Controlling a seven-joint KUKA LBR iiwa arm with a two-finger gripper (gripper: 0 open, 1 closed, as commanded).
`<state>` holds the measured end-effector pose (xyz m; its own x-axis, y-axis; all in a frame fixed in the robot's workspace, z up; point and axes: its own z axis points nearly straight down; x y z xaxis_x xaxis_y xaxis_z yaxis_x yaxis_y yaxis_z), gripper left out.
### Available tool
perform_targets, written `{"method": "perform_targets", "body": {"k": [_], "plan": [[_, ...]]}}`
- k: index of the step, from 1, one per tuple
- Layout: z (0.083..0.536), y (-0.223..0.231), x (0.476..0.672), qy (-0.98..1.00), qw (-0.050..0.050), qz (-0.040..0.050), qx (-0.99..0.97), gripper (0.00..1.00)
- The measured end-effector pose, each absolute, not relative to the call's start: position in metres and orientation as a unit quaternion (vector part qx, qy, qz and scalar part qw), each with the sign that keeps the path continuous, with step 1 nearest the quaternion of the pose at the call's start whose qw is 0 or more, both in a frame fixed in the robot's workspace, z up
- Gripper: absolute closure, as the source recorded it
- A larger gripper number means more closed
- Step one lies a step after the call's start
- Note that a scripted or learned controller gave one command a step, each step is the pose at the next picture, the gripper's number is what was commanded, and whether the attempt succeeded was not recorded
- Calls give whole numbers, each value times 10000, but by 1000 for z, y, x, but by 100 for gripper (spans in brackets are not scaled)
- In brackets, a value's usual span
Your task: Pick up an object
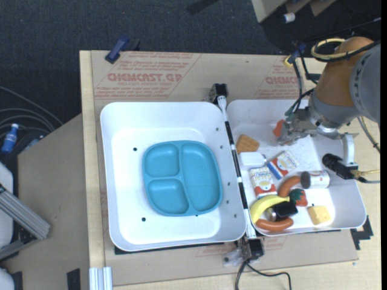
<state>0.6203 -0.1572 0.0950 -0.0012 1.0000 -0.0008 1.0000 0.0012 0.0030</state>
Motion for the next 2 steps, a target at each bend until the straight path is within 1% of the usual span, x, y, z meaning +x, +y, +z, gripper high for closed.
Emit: {"method": "perform_targets", "body": {"k": [1,2], "plan": [[95,-157,620,7075,13,7,7067,0],[105,-157,621,7077,21,13,7065,100]]}}
